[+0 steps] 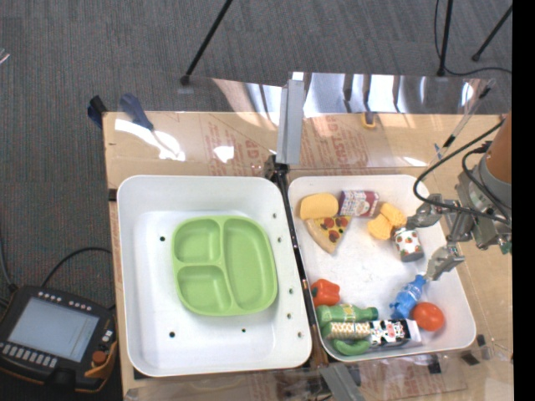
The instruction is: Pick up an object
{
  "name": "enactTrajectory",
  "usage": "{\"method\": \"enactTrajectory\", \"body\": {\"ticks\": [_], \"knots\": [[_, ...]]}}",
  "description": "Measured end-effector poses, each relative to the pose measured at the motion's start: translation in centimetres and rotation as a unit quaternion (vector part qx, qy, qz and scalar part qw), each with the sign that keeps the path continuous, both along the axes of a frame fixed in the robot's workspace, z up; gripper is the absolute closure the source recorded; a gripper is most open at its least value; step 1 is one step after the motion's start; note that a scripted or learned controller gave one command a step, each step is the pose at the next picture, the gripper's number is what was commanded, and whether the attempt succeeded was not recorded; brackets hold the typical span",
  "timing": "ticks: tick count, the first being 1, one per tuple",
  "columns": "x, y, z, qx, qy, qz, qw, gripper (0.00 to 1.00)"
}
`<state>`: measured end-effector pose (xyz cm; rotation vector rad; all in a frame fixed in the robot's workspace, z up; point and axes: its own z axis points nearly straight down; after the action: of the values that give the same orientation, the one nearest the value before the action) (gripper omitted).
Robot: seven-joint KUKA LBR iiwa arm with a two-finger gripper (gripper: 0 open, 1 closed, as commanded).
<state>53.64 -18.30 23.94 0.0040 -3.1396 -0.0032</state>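
Observation:
The right bin [368, 266] holds several toy foods. My gripper [428, 243] reaches in from the right and stands open over the bin's right side, one finger [422, 215] toward the back and the other toward the front. A small white cup with red spots [408, 243] lies just left of the gap between the fingers, not held. A blue bottle [410, 297] and a red ball [428, 316] lie just in front of the front finger. An orange-yellow piece [387, 221] lies left of the rear finger.
Also in the right bin are a yellow cheese wedge [319, 205], pizza slice [328, 230], purple can [359, 202], red pepper [325, 291], green bottle [347, 313] and cow-patterned carton [380, 332]. In the left bin [142, 224] lies a green divided plate [224, 265].

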Motion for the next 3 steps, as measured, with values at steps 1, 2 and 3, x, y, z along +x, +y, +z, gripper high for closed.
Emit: {"method": "enactTrajectory", "body": {"ticks": [1,2,3], "knots": [[6.7,1.3,-12.6,0.0025,0.004,0.091,0.9958,0.00],[10.8,5.3,-15.4,0.0006,0.000,0.049,0.9988,0.00],[10.8,10.3,-15.3,0.0004,-0.001,0.107,0.9942,0.00]]}}
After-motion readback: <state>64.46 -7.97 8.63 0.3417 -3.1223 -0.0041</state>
